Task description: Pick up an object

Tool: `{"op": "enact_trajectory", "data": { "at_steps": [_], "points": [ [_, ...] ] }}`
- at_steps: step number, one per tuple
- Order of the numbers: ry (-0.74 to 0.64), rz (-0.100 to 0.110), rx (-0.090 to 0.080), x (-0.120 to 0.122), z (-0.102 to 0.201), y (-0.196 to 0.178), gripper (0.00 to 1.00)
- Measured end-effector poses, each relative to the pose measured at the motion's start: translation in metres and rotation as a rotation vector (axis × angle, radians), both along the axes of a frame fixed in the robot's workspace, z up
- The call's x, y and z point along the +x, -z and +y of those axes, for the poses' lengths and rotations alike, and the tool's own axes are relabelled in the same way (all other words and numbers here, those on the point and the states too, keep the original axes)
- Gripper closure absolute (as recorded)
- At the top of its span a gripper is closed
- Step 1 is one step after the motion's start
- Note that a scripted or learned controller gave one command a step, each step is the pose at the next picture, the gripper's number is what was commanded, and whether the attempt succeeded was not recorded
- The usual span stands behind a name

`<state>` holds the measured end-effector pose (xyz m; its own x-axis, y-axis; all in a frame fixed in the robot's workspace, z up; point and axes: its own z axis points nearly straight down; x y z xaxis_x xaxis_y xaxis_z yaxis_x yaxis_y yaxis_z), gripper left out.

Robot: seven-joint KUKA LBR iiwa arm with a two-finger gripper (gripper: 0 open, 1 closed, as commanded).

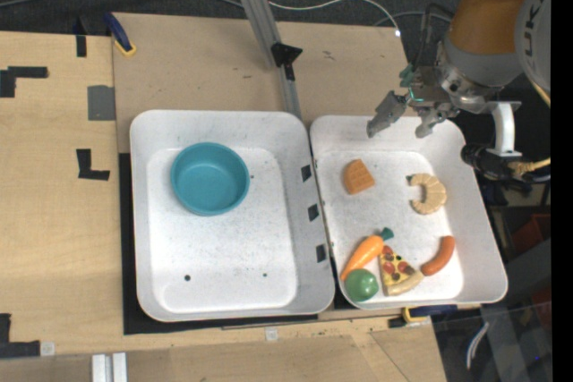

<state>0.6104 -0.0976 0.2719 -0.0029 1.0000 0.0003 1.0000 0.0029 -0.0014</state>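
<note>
Two shallow white bins sat side by side on the bench. The left-hand bin [152,282] held a round teal plastic bowl [210,178], upright. The right-hand bin [479,282] held the toy food: an orange wedge of bread or cheese [358,177], a pale croissant [428,193], a reddish sausage [438,256], an orange carrot with a green top [366,250], a green ball-shaped piece [361,284] touching the carrot's tip, and a pizza slice [397,271] just beside both.

The grey two-finger gripper [407,121] hung over the far rim of the right-hand bin, fingers spread apart with nothing between them, well apart from the wedge below.

The arm's orange band was cut off at the upper right; dark letters there read roughly "UK", the rest out of frame.
</note>
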Motion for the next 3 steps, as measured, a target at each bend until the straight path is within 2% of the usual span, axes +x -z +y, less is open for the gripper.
{"op": "enact_trajectory", "data": {
  "at_steps": [1,2,3],
  "points": [
    [0.000,0.000,0.000,0.000,0.000,0.000,0.00],
    [0.001,0.006,0.000,0.004,0.005,0.063,0.00],
    [0.000,0.005,-0.001,0.001,0.009,0.107,0.00]
  ]
}}
